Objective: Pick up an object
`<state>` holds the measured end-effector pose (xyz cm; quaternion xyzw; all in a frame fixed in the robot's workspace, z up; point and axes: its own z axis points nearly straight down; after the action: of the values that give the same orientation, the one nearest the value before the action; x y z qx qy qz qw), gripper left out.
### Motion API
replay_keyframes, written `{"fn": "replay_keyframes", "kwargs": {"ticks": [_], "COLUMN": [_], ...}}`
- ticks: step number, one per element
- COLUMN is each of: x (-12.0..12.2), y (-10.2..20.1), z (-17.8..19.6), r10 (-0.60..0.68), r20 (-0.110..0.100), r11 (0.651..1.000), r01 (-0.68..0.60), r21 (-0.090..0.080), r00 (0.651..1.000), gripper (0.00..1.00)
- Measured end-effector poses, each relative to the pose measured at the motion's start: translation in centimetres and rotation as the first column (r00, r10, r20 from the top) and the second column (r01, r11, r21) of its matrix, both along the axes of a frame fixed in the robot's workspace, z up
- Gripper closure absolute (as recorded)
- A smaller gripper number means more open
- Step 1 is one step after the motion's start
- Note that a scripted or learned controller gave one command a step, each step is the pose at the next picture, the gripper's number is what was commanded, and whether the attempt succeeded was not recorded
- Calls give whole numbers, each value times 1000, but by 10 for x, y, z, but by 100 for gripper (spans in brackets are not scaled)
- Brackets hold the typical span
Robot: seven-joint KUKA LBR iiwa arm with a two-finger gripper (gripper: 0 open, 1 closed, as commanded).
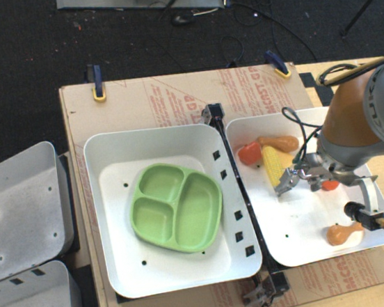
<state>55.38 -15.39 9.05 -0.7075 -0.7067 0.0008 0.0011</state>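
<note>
In the right bin [295,244], a yellow corn cob [274,161] lies near the back left. A red tomato-like piece [250,153] sits to its left and an orange carrot-like piece [280,142] just behind it. An orange drumstick [341,233] rests near the bin's front right corner. A small red item [330,184] peeks out beside the wrist. My gripper [288,180] hangs low over the bin, right at the corn's near end. Nothing visibly sits in it.
The left bin [115,264] holds a green three-compartment plate [177,207]. A divider with black clips [232,179] runs between the bins. The grey arm with its orange band [356,120] covers the right bin's back right part. Bare white floor lies mid-front in the right bin.
</note>
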Motion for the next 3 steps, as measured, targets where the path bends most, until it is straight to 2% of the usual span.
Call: {"fn": "replay_keyframes", "kwargs": {"ticks": [1,3], "x": [1,-6], "y": [0,-8], "z": [11,130], "r10": [-1,3], "r20": [3,9], "r11": [1000,1000], "r01": [1,-3], "r21": [-1,-3], "r00": [1000,1000], "gripper": [100,100]}}
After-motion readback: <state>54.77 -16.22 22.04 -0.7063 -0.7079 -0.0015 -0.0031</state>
